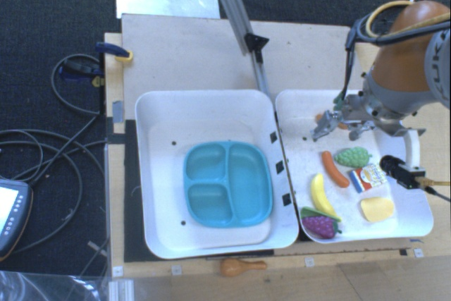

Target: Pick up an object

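Note:
My gripper (340, 127) hangs low over the back of the right bin (296, 103), and its fingers look spread open. A small orange piece (341, 125) peeks out from under it, mostly hidden; I cannot tell whether the fingers touch it. In front of the gripper lie a red-orange sausage (335, 169), a green bumpy fruit (352, 156), a small red, white and blue carton (368, 178), a yellow cheese wedge (378, 209), a banana (322, 195) and purple grapes (319, 225).
The left bin (158, 151) holds a teal divided tray (227, 183). A grey pole (232, 0) slants down to the bench behind the bins. An orange-brown piece (243, 266) lies on the bench in front of the left bin. Cables trail at the left.

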Controlling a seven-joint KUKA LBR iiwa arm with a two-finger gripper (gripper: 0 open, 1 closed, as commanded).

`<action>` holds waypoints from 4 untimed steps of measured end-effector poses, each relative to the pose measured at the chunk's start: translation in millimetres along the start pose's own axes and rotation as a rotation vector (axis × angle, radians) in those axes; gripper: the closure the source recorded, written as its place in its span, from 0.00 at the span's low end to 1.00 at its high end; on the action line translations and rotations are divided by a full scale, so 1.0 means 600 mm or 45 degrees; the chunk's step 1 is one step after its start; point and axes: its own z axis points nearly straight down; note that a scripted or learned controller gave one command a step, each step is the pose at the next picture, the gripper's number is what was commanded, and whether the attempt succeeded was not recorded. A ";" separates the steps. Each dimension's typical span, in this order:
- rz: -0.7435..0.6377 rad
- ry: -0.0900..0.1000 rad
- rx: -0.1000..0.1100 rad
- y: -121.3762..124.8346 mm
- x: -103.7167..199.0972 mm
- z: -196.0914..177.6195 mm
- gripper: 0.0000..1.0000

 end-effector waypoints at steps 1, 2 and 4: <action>0.002 0.000 -0.001 0.000 0.000 0.000 0.00; 0.005 0.000 0.006 -0.002 -0.008 0.103 0.00; 0.005 -0.001 0.001 -0.004 -0.024 0.206 0.00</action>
